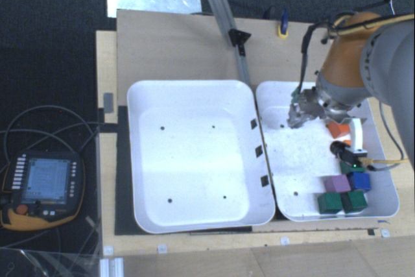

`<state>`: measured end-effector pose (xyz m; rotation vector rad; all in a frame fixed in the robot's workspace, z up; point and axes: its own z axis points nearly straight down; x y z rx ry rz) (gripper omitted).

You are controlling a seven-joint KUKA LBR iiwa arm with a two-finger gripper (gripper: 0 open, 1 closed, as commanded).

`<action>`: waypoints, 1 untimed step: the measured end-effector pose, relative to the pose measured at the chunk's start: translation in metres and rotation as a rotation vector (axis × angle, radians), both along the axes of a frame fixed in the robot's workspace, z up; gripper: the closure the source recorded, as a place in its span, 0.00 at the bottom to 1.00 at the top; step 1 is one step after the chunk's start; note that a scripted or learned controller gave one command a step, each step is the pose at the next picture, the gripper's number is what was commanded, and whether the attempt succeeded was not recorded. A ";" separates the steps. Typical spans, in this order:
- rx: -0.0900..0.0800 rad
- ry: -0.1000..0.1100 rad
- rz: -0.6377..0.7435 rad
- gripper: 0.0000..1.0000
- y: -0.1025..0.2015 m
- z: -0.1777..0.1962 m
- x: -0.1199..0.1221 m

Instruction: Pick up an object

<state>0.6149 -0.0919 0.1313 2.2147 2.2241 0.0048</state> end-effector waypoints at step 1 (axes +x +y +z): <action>-0.001 -0.002 0.000 1.00 0.003 0.044 0.004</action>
